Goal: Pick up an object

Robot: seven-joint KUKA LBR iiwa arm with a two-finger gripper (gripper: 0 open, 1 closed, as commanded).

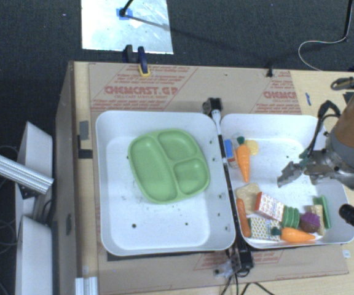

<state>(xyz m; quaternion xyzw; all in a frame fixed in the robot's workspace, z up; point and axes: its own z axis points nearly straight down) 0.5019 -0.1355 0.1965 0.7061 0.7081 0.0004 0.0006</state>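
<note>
White bins sit side by side on the bench (165, 82); the left bin (118, 226) holds a green divided plate (168, 165), the right bin (275, 134) a heap of toy food. Nothing is lifted yet: the pincer (291, 176) hangs spread and bare over the bin floor. Nearest candidate, an orange carrot (243, 160), lies left of it, long axis running up-down the view, tip toward the near edge.

divided plate (168, 165) in left bin (118, 226), toys (275, 217) in right bin (275, 128)
</note>
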